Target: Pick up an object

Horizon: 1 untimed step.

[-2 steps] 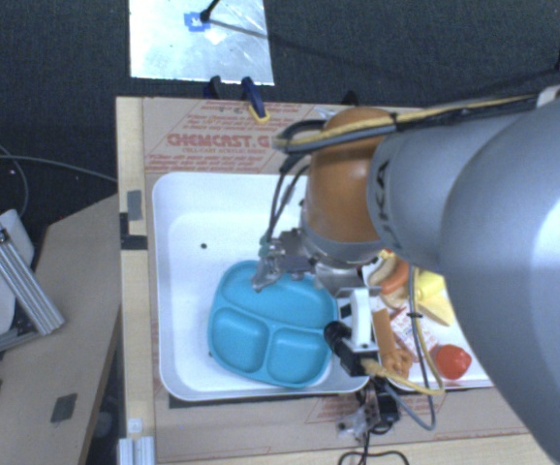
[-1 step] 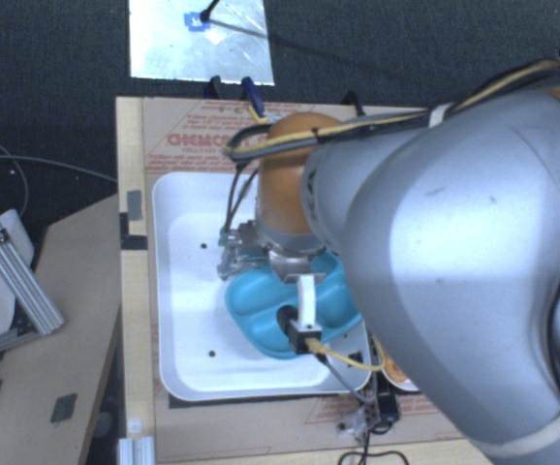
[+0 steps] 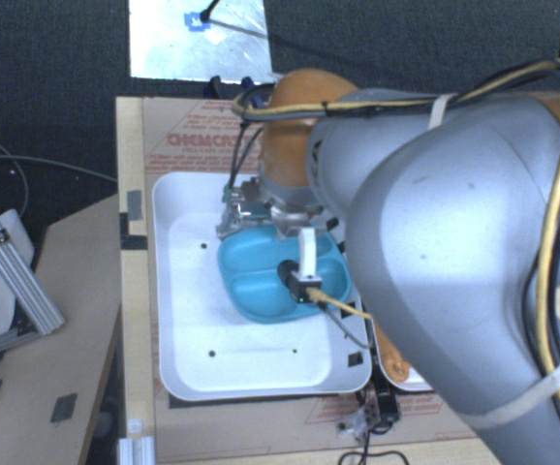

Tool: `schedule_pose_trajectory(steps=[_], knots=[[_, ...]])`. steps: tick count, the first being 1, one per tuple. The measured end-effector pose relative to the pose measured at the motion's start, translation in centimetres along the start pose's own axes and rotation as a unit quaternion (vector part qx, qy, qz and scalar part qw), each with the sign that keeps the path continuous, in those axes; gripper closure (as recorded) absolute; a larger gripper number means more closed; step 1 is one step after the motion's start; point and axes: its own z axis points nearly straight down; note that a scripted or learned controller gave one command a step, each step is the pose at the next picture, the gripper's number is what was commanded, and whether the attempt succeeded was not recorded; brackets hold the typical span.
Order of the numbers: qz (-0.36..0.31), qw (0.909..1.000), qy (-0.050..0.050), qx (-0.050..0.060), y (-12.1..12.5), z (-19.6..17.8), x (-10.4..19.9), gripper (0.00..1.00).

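- Blue plastic marks our target: a shallow blue dish [image 3: 265, 279] with divided hollows lies in the left white bin [image 3: 188, 356], toward its right side.
- We see the gripper [image 3: 295, 223] low over the dish's upper rim, below the orange wrist band [image 3: 295, 124], with the grey arm [image 3: 454, 260] covering much of the right bin [image 3: 408, 381].
- We cannot tell how far the fingers are spread, nor whether anything sits between them; the wrist body and a dark cable fitting [image 3: 295, 281] hide them.
- We judge this to be the grasping step: down at the dish, not yet lifted.
- Next, we think, comes a firm closing on the rim, then a straight lift; a thin, smooth edge could slip.
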Motion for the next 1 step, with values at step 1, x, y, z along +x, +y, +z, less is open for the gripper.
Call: schedule_pose_trajectory(steps=[1], knots=[[-0.004, 1.0000, 0.006, -0.001, 0.11, -1.13, 0.73, 1.00]])
